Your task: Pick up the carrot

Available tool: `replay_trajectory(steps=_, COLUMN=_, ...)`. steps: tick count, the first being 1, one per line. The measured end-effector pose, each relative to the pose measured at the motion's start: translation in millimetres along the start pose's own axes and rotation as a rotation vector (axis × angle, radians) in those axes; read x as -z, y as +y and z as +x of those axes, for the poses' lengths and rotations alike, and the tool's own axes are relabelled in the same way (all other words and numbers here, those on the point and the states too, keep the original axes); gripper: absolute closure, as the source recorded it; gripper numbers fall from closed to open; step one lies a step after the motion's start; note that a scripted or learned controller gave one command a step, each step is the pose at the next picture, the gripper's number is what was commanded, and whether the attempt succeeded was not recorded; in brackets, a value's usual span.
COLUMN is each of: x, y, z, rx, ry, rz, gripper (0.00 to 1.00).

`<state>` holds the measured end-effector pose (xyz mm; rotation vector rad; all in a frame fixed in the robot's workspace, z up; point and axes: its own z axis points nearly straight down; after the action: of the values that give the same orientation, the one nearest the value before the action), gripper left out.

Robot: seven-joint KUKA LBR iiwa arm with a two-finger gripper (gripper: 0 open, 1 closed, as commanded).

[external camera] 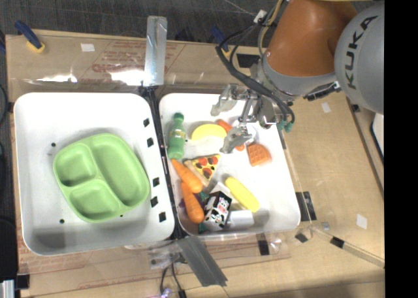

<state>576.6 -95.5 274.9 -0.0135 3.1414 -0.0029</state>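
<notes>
The carrot [187, 176] lies by the left wall of the right bin [287, 179], next to a second orange piece [193, 206] that is hard to tell apart. The jaws [238, 134] hang above a yellow thing [208, 133]; whether spread or pressed together, I cannot tell.

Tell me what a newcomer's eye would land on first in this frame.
Probably the big grey and orange arm reaching in from the right, its gripper hanging over the upper part of the right bin. Next, that bin's bright jumble of toy food, with the carrot lying along its left wall. Then the green divided plate lying in the left bin.
</notes>
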Motion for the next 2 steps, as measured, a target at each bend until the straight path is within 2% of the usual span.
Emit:
replay_trajectory(steps=1, x=-74.5, y=40.7, z=42.7, rx=0.154, ry=0.003, rz=-0.003, gripper=0.0)
replay_trajectory(steps=2, x=-83.7, y=31.3, z=87.3, rx=0.188, ry=0.002, rz=-0.002, gripper=0.0)
